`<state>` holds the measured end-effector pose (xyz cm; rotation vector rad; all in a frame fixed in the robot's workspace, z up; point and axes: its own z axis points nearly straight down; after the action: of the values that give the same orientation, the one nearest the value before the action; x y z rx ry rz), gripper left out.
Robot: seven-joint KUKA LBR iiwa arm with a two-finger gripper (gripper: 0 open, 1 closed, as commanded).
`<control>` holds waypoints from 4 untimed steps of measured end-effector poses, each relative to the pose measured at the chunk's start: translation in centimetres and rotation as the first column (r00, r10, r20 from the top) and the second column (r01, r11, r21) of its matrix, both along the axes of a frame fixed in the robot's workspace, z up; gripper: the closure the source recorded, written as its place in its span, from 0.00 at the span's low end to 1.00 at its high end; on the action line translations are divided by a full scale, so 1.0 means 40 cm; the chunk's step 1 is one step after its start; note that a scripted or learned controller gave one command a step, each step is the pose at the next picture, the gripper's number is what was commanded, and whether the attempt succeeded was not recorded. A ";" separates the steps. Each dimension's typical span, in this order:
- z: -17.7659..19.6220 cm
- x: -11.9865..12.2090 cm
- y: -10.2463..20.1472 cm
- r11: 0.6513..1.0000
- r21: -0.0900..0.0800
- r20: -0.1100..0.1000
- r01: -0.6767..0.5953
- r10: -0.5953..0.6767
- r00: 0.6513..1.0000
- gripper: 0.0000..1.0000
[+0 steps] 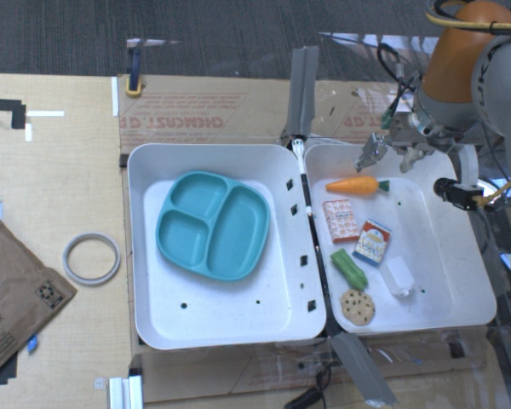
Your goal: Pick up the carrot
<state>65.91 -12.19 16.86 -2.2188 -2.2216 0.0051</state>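
Teal plate sits in the left bin, far left of the pincer. Orange carrot lies just below and left of the pincer, which hangs spread open, holding nothing, seemingly poised to descend.

Carrot — orange, tapered body with a small green stub at one end. Lies flat on the white floor of the right-hand bin, in the bin's far-left part, near its back wall. Long axis runs roughly 3 to 9 o'clock: pointed tip toward 9 o'clock, green stub toward 3 o'clock, tilted very slightly. Appears whole, smooth-surfaced — a toy-like look. Free on all sides; nothing rests on it or touches it.
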 end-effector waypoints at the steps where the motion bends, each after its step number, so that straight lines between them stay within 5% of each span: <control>1: -0.195 -0.037 -0.061 0.985 0.001 -0.001 0.170 -0.170 0.985 0.00; 2: -0.206 -0.011 0.057 0.970 -0.006 -0.015 0.241 -0.241 0.970 0.00; 3: -0.206 -0.013 0.060 0.929 -0.005 -0.020 0.370 -0.370 0.929 0.00; 4: -0.187 -0.008 0.057 0.929 -0.007 -0.011 0.370 -0.370 0.929 1.00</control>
<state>65.61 -9.91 9.37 -2.5924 -1.7608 0.0236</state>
